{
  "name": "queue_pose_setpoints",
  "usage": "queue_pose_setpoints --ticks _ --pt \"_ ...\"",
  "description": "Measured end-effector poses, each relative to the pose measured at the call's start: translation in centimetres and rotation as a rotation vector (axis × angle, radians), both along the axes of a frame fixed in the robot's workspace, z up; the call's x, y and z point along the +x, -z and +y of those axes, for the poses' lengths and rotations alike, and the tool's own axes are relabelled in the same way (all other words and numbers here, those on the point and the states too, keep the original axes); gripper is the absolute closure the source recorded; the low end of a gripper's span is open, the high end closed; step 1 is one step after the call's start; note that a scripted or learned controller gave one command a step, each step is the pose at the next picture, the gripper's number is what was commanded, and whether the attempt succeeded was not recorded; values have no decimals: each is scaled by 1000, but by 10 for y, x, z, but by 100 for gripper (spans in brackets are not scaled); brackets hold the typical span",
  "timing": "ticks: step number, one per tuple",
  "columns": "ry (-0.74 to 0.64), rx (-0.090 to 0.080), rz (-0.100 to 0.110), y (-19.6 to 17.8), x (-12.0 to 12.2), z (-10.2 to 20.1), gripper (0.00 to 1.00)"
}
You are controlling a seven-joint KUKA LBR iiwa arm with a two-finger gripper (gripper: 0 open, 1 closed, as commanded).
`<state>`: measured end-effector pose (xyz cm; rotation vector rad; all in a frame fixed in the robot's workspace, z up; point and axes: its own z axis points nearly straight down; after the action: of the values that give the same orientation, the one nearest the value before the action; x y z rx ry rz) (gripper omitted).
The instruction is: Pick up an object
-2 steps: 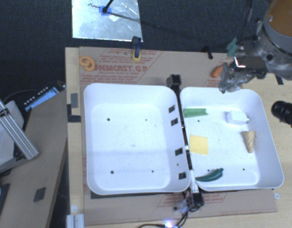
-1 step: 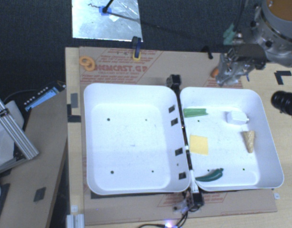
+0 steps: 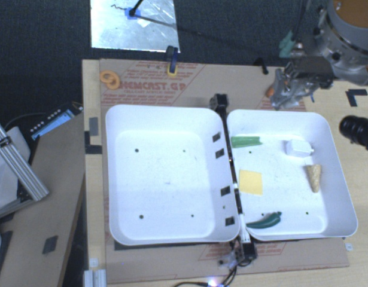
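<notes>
- the gripper (image 3: 286, 94) hangs over the right bin (image 3: 336, 160)'s far edge; whether its jaws are parted or together, i cannot tell.
- the white block (image 3: 297, 147) and cone (image 3: 315, 177) lie near the right wall, so a descent there might clip it.

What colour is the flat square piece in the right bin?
Yellow; the flat square piece shows plainly in the camera view.

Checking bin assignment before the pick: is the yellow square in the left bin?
No. The yellow square lies flat in the right bin, near the divider between the two bins.
</notes>
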<state>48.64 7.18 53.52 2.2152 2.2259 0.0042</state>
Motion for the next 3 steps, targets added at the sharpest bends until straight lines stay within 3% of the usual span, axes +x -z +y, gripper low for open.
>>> queue_pose_setpoints --ticks 3 --pt "1 0 0 0 0 16 100"
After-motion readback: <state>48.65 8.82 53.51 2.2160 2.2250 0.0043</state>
